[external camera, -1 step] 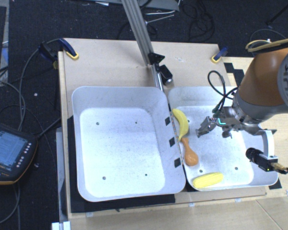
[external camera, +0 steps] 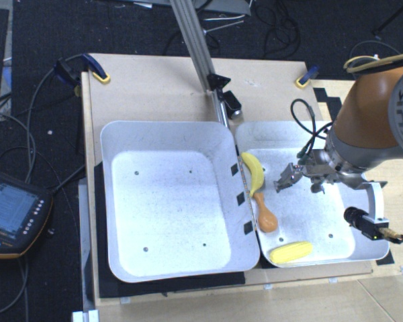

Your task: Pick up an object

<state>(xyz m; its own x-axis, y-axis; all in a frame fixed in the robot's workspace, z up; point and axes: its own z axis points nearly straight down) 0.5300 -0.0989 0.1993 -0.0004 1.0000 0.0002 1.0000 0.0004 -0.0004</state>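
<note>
the arm [external camera: 373,116] is bulky and rounded, a glossy orange band over a grey segment. a black cable [external camera: 307,123] loops off its side and a yellow one [external camera: 373,61] arcs over the top. the gripper [external camera: 287,180] is small, dark grey metal, with a white bracket [external camera: 375,196] nearby.

Tan bench [external camera: 154,86] with two white bins [external camera: 168,200]

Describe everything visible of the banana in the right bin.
The banana is yellow, curved and smooth-skinned, likely a plastic toy. It lies flat in the right bin, against the bin's left wall, running from upper left toward lower right. Its lower tip meets or overlaps the thin handle of an orange-brown spoon-like object. The gripper hovers to its right, apart from it.
</note>
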